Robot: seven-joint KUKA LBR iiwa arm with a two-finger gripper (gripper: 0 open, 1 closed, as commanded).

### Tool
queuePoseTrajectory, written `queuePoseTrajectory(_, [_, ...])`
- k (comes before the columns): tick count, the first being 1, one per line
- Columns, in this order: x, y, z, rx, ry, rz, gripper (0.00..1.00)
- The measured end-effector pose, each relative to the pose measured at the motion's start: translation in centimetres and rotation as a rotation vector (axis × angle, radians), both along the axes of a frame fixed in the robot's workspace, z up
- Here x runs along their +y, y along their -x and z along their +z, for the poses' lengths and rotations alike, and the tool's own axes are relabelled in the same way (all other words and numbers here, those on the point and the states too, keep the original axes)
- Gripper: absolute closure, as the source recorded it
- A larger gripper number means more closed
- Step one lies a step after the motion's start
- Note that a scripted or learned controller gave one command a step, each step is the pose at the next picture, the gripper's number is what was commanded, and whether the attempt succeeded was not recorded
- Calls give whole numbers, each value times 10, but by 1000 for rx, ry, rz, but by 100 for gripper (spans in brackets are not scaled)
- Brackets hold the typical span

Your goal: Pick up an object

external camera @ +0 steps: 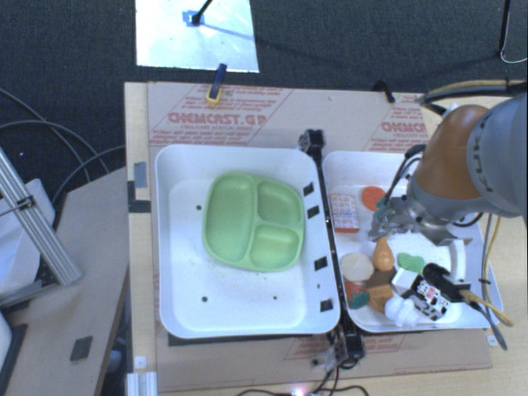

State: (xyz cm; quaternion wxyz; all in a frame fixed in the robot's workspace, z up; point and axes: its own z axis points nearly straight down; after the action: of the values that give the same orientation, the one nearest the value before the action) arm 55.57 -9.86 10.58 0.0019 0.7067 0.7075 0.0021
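The right white bin (351,165) holds several small items: a red disc (373,196), a white and red packet (344,212), an orange-brown pear-shaped piece (383,255), a cream round piece (357,266), a green piece (410,262) and a black and white item (429,295). My gripper (386,221) hangs low in this bin, just above the pear-shaped piece and right of the packet. Nothing shows between its fingers. The grey arm with its orange band (450,159) reaches in from the right and hides part of the bin.
The left white bin (177,246) holds a green divided plate (253,221). A black divider with clips (322,221) runs between the bins. Both stand on a cardboard sheet (272,114). A yellow and blue clamp (216,85) sits at the far edge.
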Motion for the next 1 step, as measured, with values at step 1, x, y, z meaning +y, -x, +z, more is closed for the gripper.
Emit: queuePoseTrajectory(1, [0,-1,10,-2,-1,0,100])
